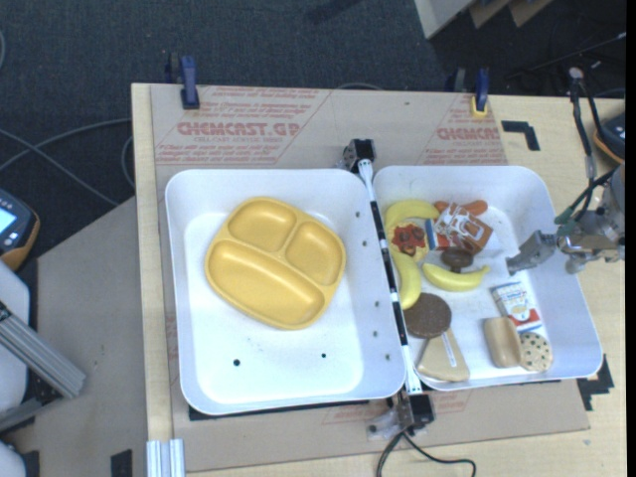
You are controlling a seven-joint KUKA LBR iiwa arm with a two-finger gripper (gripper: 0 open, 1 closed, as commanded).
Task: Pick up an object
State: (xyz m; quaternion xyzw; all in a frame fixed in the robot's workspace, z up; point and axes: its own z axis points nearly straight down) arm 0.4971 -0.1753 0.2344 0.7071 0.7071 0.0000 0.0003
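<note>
so the gripper (pixel 525 256) is hanging at the right bin's (pixel 566 311) right edge, can't tell its grip state, nothing grabbed yet, next it needs to drop onto the banana (pixel 454 277) pile

Yellow divided plate (pixel 275 262); white bins (pixel 199 296); yellow bananas (pixel 455 277); dark brown round cookie (pixel 428 316); tan worktop (pixel 248 122) with red lettering; blue clamps (pixel 186 79); speckled cookie (pixel 535 350).

Yellow plate (pixel 275 261) in left bin (pixel 199 356)
</note>
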